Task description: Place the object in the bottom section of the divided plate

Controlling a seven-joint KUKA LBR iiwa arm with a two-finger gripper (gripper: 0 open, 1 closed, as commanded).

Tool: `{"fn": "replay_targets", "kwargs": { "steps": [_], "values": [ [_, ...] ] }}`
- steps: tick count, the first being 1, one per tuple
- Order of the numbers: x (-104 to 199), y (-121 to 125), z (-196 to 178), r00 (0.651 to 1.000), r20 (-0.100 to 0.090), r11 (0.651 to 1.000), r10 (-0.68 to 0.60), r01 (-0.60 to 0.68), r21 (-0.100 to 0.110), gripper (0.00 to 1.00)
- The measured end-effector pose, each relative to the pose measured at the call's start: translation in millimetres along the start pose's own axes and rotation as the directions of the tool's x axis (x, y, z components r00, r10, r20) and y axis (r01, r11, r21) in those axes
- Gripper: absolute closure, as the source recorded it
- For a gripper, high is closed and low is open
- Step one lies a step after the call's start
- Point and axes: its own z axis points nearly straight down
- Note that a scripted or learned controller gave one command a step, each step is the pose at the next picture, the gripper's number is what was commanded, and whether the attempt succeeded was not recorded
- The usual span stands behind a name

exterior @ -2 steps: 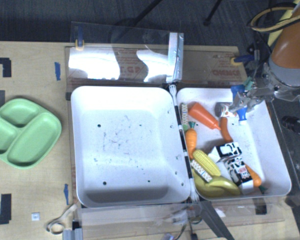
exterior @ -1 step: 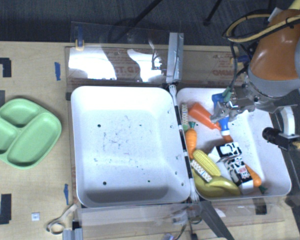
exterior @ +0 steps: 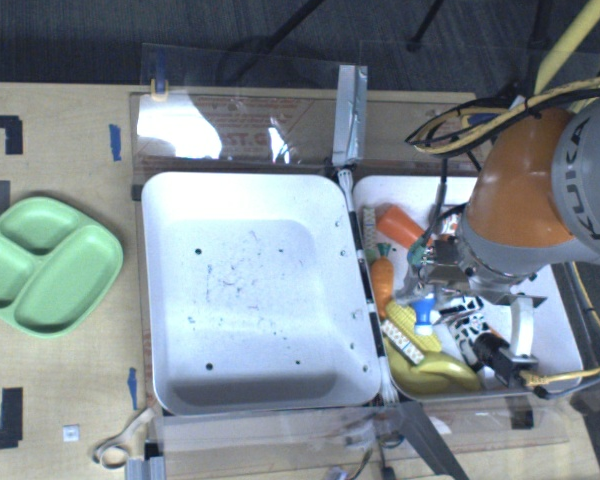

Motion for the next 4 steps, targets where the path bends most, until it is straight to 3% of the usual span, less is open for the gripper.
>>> {"fn": "replay_targets", "kwargs": {
  "steps": [1, 2, 3, 4],
  "values": [
    [62, 18, 21, 0.983, 0.001, 0.983, 0.183, -0.183, -0.002, 1.00],
    [111, 63, 51, 0.919, 0.013, 0.920, 0.393, -0.393, -0.009, 1.00],
    [118, 81, 45, 0.890, 0.032, 0.891, 0.454, -0.454, -0.014, 1.00],
    [112, 80, 39, 0.888, 0.046, 0.889, 0.457, -0.457, -0.012, 1.00]
  ]
}}
